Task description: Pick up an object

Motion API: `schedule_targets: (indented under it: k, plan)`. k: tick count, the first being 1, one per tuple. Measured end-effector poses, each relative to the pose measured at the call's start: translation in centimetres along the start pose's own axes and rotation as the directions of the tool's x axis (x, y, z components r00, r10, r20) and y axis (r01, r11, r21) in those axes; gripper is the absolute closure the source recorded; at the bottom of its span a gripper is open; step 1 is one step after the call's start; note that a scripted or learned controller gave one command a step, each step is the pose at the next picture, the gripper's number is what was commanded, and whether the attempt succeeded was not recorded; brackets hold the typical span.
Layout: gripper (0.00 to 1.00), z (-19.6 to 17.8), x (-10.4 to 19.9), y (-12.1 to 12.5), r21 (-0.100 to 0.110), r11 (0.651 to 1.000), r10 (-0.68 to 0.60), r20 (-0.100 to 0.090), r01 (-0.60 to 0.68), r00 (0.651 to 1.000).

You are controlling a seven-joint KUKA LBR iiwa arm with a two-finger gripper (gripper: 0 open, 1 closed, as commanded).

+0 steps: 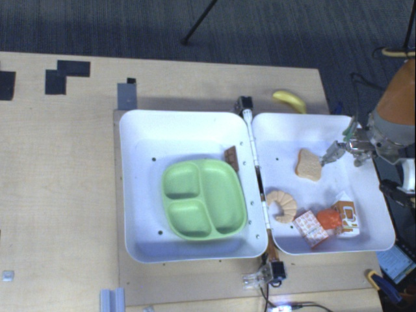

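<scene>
The right bin (pixel 292 132) holds a tan piece of toast (pixel 309 165), a croissant (pixel 281 205), a red and white packet (pixel 311 228) and an orange and white carton (pixel 342 217). My gripper (pixel 344 156) hovers over the right bin's right side, just right of the toast. It is open, with nothing between its fingers. The left fingertip (pixel 330 155) points toward the toast without touching it.
In the left bin (pixel 140 174) lies a green divided plate (pixel 203 198), with a small brown item (pixel 230 155) at that bin's right wall. A yellow banana (pixel 289 100) rests on the bench behind the right bin. A clamp (pixel 245 104) sits between the bins at the back.
</scene>
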State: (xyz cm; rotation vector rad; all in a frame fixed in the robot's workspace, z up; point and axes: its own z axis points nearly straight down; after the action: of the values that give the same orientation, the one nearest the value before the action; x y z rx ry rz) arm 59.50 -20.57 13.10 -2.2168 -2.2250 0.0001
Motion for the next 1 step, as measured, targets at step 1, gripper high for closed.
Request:
schedule_targets:
  k: [1]
  plan:
    - [0.00, 4.48, 0.24, -4.28, -0.006, 1.000, -0.003, -0.003, 0.003, 1.000]
